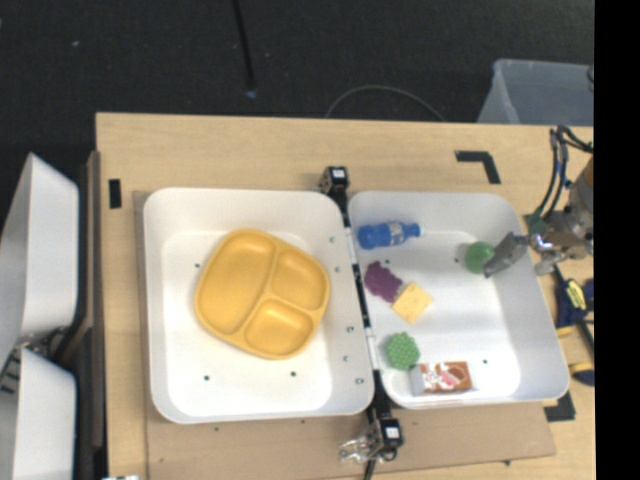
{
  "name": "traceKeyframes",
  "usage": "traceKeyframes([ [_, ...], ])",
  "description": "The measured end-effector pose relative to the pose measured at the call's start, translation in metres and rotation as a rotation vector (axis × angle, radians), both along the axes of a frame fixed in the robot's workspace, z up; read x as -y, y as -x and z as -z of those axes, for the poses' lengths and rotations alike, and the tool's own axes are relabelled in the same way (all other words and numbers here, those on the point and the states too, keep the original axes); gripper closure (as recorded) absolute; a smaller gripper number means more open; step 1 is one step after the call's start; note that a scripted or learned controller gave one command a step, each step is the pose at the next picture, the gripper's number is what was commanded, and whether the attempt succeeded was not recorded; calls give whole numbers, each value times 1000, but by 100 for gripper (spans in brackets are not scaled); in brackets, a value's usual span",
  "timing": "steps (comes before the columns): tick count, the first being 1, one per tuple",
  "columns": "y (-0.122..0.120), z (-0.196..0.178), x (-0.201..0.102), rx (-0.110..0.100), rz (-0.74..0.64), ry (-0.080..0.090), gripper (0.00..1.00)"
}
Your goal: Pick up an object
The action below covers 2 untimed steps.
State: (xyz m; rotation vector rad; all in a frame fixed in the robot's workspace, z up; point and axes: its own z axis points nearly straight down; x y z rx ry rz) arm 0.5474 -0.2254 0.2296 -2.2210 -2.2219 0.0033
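Observation:
The right bin (500, 353) holds several small objects. A blue bottle (388, 234) lies near its far left corner. Below the bottle sit a purple piece (381, 280) and a yellow block (412, 302). A green knobbly ball (402, 350) and a red-and-white packet (443, 377) rest near the front wall. A smooth green ball (477, 256) lies toward the right side. My gripper (506, 254) reaches in from the right edge, low over the bin and right beside that green ball.
The left bin (175, 368) carries a yellow divided plate (262, 292). A pale blue tub (540, 90) stands behind the bench at the far right. White boxes (45, 268) stand off the bench's left side. Cables hang near the arm.

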Motion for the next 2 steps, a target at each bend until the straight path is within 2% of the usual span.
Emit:
traceKeyframes([
  [1, 3, 53, -9, -1, 2, -1, 0],
  [2, 3, 116, -6, -1, 2, 0, 0],
])
